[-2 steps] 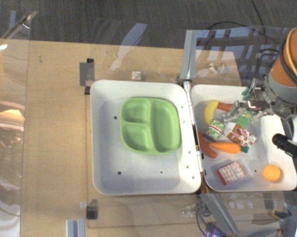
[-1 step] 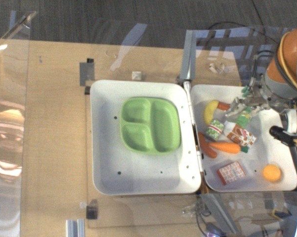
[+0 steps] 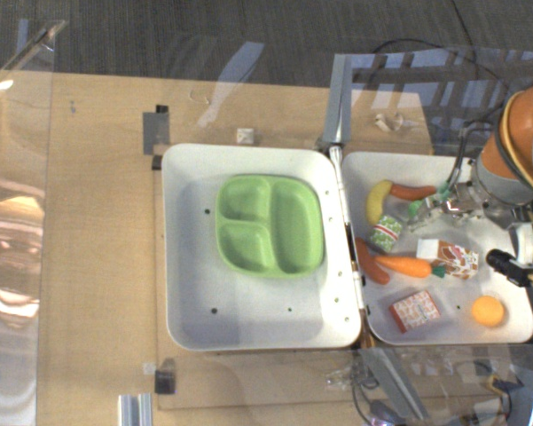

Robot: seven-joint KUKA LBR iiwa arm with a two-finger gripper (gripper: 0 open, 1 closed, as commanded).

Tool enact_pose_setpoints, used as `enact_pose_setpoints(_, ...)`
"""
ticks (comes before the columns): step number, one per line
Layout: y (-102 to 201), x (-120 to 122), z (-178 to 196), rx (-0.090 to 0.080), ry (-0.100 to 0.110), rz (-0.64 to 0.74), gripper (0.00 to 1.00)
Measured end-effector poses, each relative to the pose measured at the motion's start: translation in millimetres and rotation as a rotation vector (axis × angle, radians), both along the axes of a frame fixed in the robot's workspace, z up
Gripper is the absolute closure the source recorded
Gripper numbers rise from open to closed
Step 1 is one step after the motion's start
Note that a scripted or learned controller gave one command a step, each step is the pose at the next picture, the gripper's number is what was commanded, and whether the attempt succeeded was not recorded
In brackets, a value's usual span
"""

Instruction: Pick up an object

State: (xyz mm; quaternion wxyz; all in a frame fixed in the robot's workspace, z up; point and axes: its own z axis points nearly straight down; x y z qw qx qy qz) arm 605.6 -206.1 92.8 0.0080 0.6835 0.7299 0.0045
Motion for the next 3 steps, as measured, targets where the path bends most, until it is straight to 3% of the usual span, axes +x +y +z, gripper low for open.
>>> enact_pose_setpoints(1, -0.5, -60.0, 1.1, 0.000, -0.004, -0.056, 0.00)
enact_pose_setpoints(2, 58.9, -94.6, 2.0, 0.003, -0.014, -0.310, 0.00)
enact_pose_setpoints(3, 58.6, -91.7, 13.3, 0.001, -0.022, -0.307, 1.00)
